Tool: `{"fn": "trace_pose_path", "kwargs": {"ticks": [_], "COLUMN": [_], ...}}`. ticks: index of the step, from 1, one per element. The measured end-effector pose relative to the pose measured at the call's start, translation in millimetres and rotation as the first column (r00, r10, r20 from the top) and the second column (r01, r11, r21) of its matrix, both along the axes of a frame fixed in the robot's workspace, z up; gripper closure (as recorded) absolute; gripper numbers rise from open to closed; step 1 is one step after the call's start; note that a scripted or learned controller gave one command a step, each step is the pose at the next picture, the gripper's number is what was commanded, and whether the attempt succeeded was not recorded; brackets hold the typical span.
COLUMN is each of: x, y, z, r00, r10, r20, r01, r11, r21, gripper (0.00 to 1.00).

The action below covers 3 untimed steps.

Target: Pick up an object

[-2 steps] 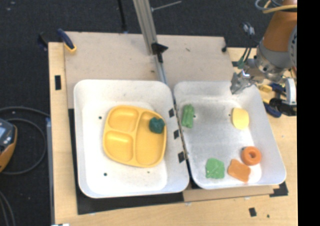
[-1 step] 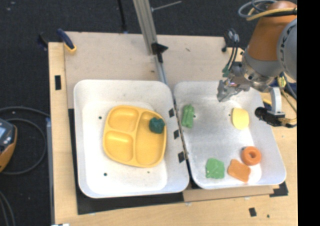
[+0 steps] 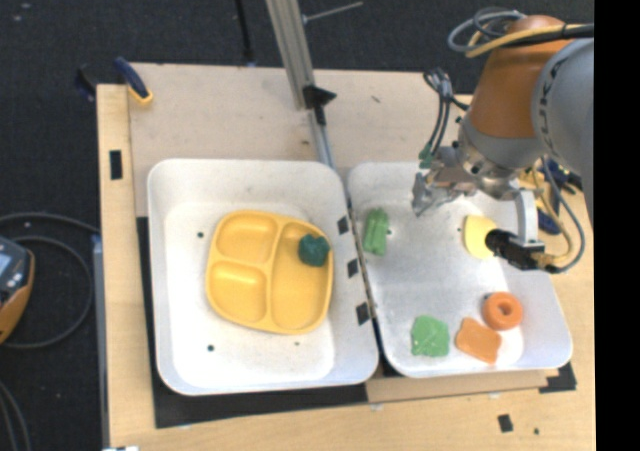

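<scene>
A slanted overhead view shows a wooden counter (image 3: 230,109) carrying two shallow white bins side by side. The left bin (image 3: 180,339) holds a yellow divided plate (image 3: 255,274) with a dark green toy vegetable (image 3: 314,250) resting on its upper right compartment. The right bin (image 3: 400,269) holds several toy foods: a light green piece (image 3: 376,232) near its left wall, a yellow piece (image 3: 479,236) toward the right, an orange ring (image 3: 503,310), an orange block (image 3: 478,340) just beside the ring, and a green leafy piece (image 3: 430,336) near the front edge. The grey and orange arm reaches in from the right, its gripper (image 3: 436,191) hanging over the bin's upper part, between the light green and yellow pieces. Whether it is open or closed cannot be told. Nothing appears lifted, so this looks like the approach stage; the next move calls for centring over one piece and descending.
</scene>
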<state>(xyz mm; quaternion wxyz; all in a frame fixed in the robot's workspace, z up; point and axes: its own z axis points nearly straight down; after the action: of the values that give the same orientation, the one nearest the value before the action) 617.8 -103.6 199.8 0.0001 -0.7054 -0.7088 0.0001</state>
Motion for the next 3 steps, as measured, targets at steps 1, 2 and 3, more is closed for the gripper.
{"fn": "trace_pose_path", "kwargs": {"ticks": [1,2,3], "x": [-19,-49,-69], "y": [51,96,142], "z": [18,17,35], "r00": [1.0,1.0,1.0], "r10": [0.002,0.001,0.003], "r20": [0.002,0.0,0.002], "r01": [-0.002,-0.001,-0.003], "r11": [1.0,1.0,1.0], "r21": [0.002,0.001,0.002], "gripper": [1.0,1.0,1.0]}}
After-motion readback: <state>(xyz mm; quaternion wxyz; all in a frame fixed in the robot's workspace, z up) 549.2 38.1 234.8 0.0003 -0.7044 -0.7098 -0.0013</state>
